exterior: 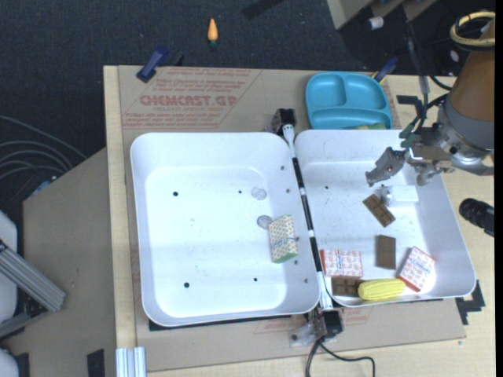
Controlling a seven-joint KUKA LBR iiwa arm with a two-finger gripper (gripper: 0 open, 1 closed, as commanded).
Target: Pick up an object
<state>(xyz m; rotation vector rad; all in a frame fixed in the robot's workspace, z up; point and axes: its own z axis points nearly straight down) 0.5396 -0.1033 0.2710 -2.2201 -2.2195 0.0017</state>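
1. On the bench board (189, 93) I read "CHEMCAST GP", upside-down.
2. Left bin (165, 210): a patterned packet (282, 238) by the divider; print illegible.
3. Right of the divider: chocolate bar (378, 209), yellow corn (382, 290).
4. Gripper (399, 167) just above the bar, fingers apart, holding nothing.

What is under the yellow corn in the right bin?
The corn lies partly over a brown piece near the bin's front rim. How far that piece extends beneath is hidden.
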